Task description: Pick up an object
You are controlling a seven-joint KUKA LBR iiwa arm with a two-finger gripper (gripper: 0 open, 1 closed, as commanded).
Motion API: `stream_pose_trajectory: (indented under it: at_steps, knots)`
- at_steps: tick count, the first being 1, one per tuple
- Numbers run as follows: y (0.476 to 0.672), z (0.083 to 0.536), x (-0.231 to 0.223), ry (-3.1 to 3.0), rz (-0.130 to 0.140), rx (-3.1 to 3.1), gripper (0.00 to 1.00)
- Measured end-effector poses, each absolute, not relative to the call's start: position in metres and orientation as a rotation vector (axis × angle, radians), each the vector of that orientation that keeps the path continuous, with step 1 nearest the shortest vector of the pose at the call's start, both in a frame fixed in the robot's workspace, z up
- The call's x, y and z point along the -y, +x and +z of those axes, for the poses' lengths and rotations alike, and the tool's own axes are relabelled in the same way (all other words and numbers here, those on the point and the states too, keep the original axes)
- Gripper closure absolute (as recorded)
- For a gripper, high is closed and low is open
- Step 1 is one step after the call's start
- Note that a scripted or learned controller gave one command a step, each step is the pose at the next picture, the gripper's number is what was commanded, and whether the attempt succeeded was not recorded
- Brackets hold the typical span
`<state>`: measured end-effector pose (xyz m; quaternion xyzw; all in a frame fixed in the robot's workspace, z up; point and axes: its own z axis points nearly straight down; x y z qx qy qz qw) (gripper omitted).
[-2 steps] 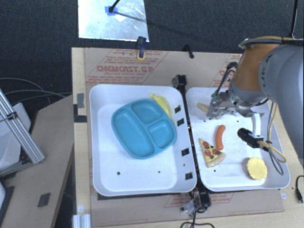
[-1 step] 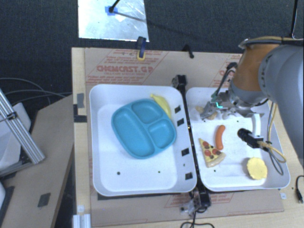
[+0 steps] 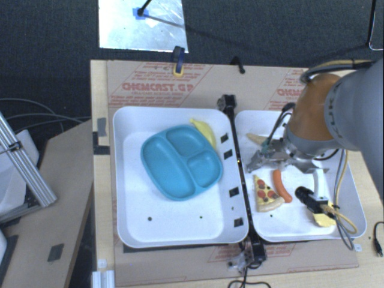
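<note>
Pizza slice toy [image 3: 267,194] — yellow crust, red dots

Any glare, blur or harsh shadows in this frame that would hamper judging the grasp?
Camera view: even, soft lighting, faint shadows; the blue tray and pizza slice look sharp; the reflective sheet above the bench shows bright glare; the gripper is slightly soft, fingers hard to read.

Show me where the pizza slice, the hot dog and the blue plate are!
pizza slice [image 3: 266,194]: camera view, on its topped middle.
hot dog [image 3: 282,186]: camera view, on the middle of its length.
blue plate [image 3: 174,173]: camera view, on its biggest compartment.
</note>
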<state>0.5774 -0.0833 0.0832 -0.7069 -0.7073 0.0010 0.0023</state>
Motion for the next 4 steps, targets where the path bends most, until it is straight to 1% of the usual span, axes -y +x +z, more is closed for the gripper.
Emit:
stream_pose_trajectory:
  at_steps: [1, 2, 3, 4]
  knots:
    - [0.581, 0.096, 0.085, -2.222, -0.004, 2.225, 1.00]
    - [0.532, 0.190, -0.008, -2.208, -0.013, 2.237, 1.00]
    - [0.524, 0.211, -0.081, -2.208, -0.009, 2.234, 1.00]
    - [0.493, 0.183, -0.042, -2.223, 0.005, 2.217, 1.00]
